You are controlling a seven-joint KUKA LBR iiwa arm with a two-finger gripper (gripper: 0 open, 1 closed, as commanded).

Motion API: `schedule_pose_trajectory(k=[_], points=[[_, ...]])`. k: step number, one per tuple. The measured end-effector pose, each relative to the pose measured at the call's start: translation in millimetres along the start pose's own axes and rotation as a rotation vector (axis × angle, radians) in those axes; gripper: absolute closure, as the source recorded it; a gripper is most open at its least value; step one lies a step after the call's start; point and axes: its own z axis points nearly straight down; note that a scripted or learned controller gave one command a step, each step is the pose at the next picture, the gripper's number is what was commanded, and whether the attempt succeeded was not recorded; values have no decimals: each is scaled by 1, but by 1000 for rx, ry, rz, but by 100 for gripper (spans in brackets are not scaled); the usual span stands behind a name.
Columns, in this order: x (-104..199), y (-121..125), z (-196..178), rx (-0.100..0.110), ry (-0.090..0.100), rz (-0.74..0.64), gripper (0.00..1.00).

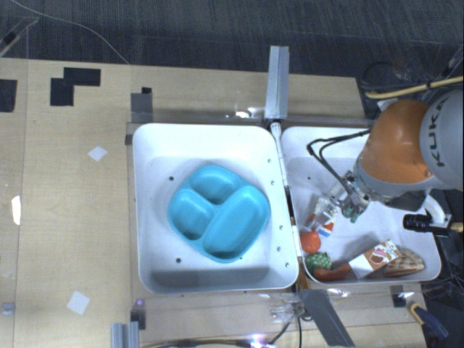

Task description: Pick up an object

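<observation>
Object candidates: small items bunched in the near corner of the right bin (435, 267).
Tomato (311, 242): round, red-orange, beside the bin's left wall.
Green piece (317, 260): leafy, dark green, touching the tomato's near side.
Red piece (333, 272): long, lying along the near wall.
Packet (383, 254): orange and white, tilted, next to a brown bread-like item (406, 265).
Gripper (330, 212): low over the right bin, just above the tomato; finger spacing cannot be told.
Left bin (152, 158): holds a blue three-compartment plate (219, 212).
</observation>
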Motion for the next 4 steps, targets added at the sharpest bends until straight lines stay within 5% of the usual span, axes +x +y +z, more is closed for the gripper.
schedule_pose_trajectory(k=[1,2,3,4], points=[[-54,-44,-98,12,20,32,0],[-22,-58,-77,10,24,-159,0],[-6,-97,-27,10,23,-69,0],[-8,-95,-38,6,16,-66,100]])
